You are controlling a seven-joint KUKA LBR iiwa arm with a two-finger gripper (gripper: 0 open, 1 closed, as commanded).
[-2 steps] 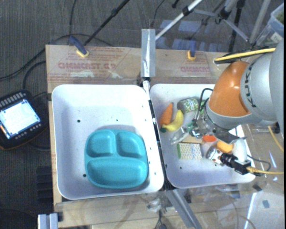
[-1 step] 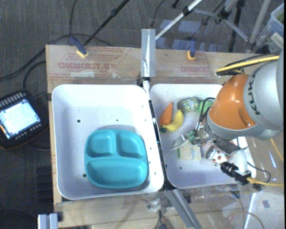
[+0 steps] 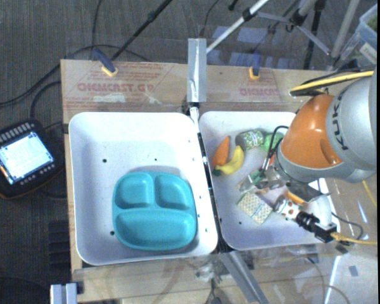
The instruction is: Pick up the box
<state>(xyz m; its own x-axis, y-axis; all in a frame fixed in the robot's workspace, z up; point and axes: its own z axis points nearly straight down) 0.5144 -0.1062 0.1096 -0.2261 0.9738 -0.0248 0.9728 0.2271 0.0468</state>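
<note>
Box (image 3: 254, 207), a small pale carton with a speckled greenish face, lies tilted in the lower middle of the right bin (image 3: 231, 230), resting on the white floor just left of the arm's wrist hardware. Just above it sits a crumpled bit of clear and grey packaging (image 3: 256, 181), close to or touching the box's upper corner; which of the two cannot be told.

The claw (image 3: 273, 183) is largely hidden beneath the arm's orange band (image 3: 307, 139) and grey body (image 3: 358, 128), which fill the right side of the frame. Whether the claw is spread or pressed together cannot be told, and nothing is seen pinched in it. Small red and black fittings (image 3: 297, 213) with cables trail toward the lower right, near the box's right side.

Higher in the right bin, toward the centre of the frame, an orange carrot (image 3: 221, 151) stands beside a yellow banana (image 3: 231, 162), the two touching near the bin's left wall. A green object (image 3: 253, 138) lies to their right, by the arm.

The left bin (image 3: 92, 144) holds a turquoise divided plate (image 3: 154, 211) in its lower half. Both bins sit on the tabletop (image 3: 133, 84). A handheld controller (image 3: 20, 157) with a lit screen lies at the far left of the frame.
</note>
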